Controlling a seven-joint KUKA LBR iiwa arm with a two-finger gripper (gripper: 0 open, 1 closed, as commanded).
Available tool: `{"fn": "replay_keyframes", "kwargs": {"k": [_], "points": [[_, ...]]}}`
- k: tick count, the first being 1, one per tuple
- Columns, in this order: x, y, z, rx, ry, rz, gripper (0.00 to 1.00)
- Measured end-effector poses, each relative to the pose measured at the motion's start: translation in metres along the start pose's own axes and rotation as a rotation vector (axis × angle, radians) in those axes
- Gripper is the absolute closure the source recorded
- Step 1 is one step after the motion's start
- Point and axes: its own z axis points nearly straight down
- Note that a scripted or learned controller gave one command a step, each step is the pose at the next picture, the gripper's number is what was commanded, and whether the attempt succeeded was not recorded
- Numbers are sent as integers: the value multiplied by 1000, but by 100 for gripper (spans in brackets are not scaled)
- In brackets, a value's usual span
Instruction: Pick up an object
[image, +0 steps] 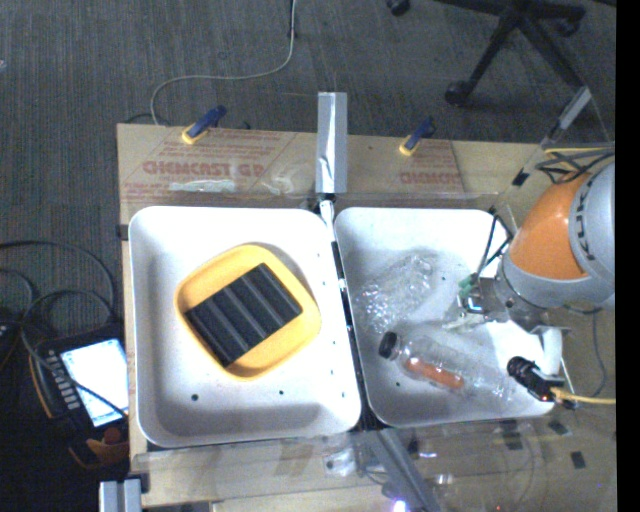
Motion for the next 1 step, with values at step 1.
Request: {"fn": "replay_keyframes", "kwargs": {"k": [1], "points": [[2,1,1,-1,2,-3,0]]}}
